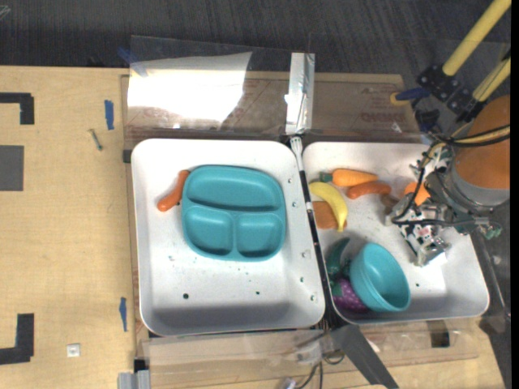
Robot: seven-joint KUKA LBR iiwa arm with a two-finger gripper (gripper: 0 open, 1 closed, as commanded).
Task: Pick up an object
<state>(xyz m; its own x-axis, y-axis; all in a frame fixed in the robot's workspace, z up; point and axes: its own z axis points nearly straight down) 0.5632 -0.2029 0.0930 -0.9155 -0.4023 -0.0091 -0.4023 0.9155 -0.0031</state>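
So the claw [422,232] is hanging low over the right bin [470,294], out toward its 3 o'clock side, and honestly I can't tell how it's set; it's a tangle of dark metal and wires there and nothing clearly sits in it. The task just says grab an object, so the candidates are mostly in that right bin: a banana [332,203] at about 10 o'clock, just beside an orange carrot [353,177] at 11, with another orange piece [369,190] touching below the carrot. These look like plastic play food, so my guess is light, stiff, hollow and kind of slick, the sort of thing that squirts out if you pinch the curved ends. I'd go across the middle of the banana or the fat part of the carrot, short axis. The teal bowl [381,278] down at 6 o'clock is tipped on its side, probably light too, and the rim is the only sane grab. Purple grapes [347,293] are tucked at 7 o'clock against the bowl, bumpy and partly hidden by it, plus something dark green [336,254] above them I can't identify. There's another orange chunk [323,215] half hidden behind the banana, no idea what. Left bin [154,282] has a teal divided plate [233,211] in the middle with an orange thing [171,193] poking out at 9 o'clock, partly under the plate edge. A small orange bit [418,191] near the claw is too muddled with the wiring to call.
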